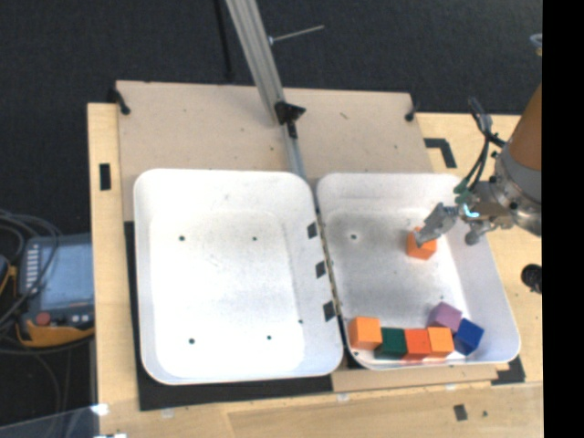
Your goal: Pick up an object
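Orange block (421, 245) sits mid right bin (383, 190) | my gripper (444, 223) touches its top edge | can't tell if fingers grip it | pickup unconfirmed, lift left | 6 blocks (415, 336) at near wall

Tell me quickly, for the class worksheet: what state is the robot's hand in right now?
Hand: at the small orange block in the right white plastic bin; open, closed or holding cannot be told.

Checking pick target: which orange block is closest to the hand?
The lone orange block mid-bin in the right bin, right at the hand. The other orange blocks sit in the row along the near rim.
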`<control>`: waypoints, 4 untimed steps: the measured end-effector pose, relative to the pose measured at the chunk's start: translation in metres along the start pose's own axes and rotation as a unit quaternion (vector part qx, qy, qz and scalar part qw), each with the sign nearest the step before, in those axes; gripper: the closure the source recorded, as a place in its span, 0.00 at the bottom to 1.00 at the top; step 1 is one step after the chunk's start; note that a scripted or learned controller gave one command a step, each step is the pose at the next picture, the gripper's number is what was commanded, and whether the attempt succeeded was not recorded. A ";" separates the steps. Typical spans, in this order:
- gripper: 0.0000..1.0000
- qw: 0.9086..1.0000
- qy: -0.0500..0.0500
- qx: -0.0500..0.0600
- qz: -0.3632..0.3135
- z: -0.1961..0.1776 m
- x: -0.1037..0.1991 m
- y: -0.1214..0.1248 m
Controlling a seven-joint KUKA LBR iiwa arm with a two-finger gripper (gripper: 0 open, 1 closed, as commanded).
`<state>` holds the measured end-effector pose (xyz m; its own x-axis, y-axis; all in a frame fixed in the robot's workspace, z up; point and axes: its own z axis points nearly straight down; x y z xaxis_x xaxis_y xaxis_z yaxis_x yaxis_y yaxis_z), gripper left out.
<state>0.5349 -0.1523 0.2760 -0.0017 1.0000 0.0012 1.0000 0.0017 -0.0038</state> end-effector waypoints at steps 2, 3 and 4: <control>0.00 1.000 -0.001 0.001 0.002 0.061 0.001 -0.001; 0.00 1.000 -0.001 0.000 0.002 0.104 -0.005 -0.002; 0.00 1.000 -0.001 0.000 0.002 0.148 -0.003 -0.007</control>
<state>0.5270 -0.1553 0.1276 0.0028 1.0000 -0.0003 1.0000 -0.0028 -0.0046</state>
